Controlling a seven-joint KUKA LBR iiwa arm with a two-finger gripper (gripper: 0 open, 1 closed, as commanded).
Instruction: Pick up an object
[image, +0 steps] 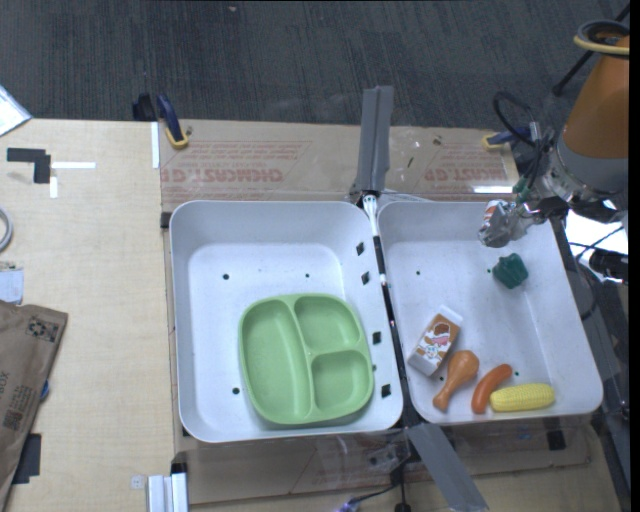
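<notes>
the gripper (497, 225) hovers over the right bin (560, 395), its grip state i cannot tell, so next it must descend on the green object (511, 271) just below.

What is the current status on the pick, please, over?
Gripper above right bin far side, nothing seen in it. Green block just below it, untouched. Carton, drumstick, carrot, corn clustered at near edge, clear of approach.
</notes>
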